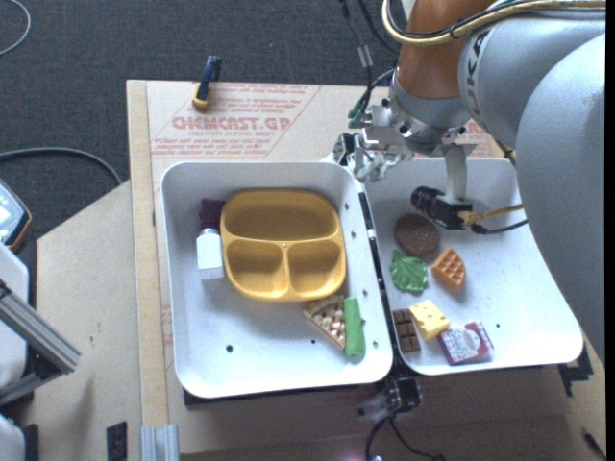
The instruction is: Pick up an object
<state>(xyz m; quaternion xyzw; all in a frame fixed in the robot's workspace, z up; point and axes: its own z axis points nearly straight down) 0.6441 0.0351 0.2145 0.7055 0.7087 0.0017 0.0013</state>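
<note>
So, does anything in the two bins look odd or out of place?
Nothing looks spilled or broken. The yellow divided plate lies slightly askew in the left bin, with a pizza slice and a green stick just past its lower right corner.

A robotics lab: bench (240, 123) on dark carpet, loose cables (58, 157), aluminium framing (34, 329).

A brown board (250, 123) with red letters holds two white bins, the left bin (183, 296) and the right bin (538, 305), side by side
</note>
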